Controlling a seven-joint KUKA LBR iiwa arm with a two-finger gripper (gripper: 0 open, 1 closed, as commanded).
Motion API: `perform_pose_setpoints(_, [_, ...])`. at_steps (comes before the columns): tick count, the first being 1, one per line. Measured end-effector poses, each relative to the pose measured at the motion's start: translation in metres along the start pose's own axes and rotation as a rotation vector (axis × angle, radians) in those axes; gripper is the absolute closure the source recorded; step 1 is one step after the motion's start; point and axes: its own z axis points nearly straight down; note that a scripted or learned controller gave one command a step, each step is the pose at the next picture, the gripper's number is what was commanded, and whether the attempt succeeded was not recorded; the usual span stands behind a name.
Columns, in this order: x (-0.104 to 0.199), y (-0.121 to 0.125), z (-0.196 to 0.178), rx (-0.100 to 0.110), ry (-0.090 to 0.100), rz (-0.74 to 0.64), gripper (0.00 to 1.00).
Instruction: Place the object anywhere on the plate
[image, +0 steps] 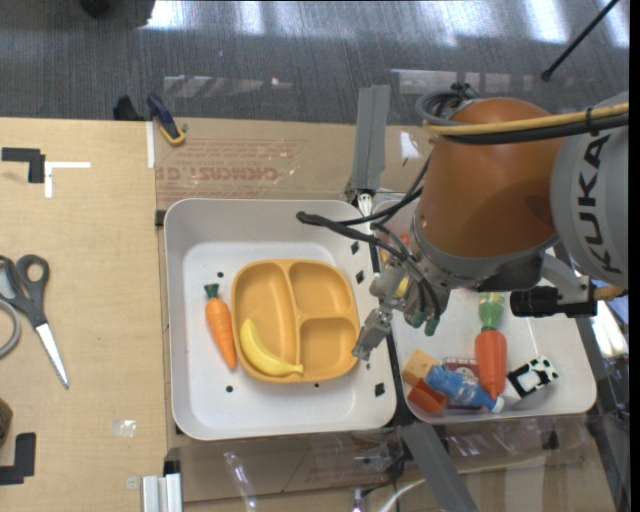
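Note:
A yellow divided plate (300, 300) lies in the left white bin (190, 300). A yellow toy banana (262, 352) rests in the plate's long left compartment, near its front rim. An orange toy carrot (220, 328) with a green top lies on the bin floor just left of the plate. My gripper (378, 318) hangs at the plate's right edge, over the wall between the two bins. I see nothing held in it. The bulky orange-banded wrist (490, 190) hides the back of the right bin.
The right bin (575, 395) holds a second carrot (490, 355), a blue and red packet (462, 388), a yellow cheese wedge (420, 368) and a small black-and-white piece (533, 377). Scissors (35, 310) lie on the bench at far left.

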Motion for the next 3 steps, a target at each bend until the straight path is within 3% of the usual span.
perform_pose_setpoints(1, [-0.002,0.000,-0.009,-0.001,-0.001,0.005,1.00])
perform_pose_setpoints(2, [0.041,0.081,-0.019,0.000,-0.001,-0.070,1.00])
perform_pose_setpoints(3, [0.041,0.080,-0.019,0.000,0.000,-0.070,0.00])
